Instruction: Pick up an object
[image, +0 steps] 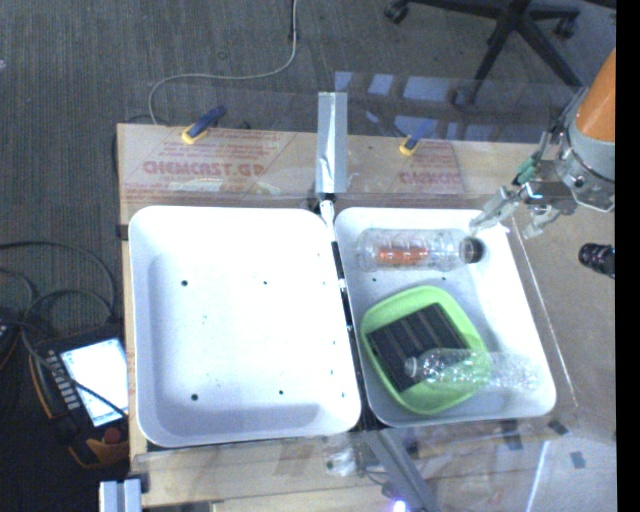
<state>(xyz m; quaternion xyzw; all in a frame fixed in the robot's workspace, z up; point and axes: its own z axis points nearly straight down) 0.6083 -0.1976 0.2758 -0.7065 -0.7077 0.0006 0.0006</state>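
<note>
Behind the green bowl (420, 350), clear bottle (415, 249): light, slick, crushable; grip mid-body. Hand (510, 207) spread, holding nothing, at its cap.

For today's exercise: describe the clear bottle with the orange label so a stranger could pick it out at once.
Start at the right-hand white bin. Along its far wall lies a clear plastic bottle on its side, its dark cap end pointing right toward the claw. Unlike the crumpled clear bottle resting across the green bowl nearer the camera, it keeps its shape and shows orange inside.
</note>
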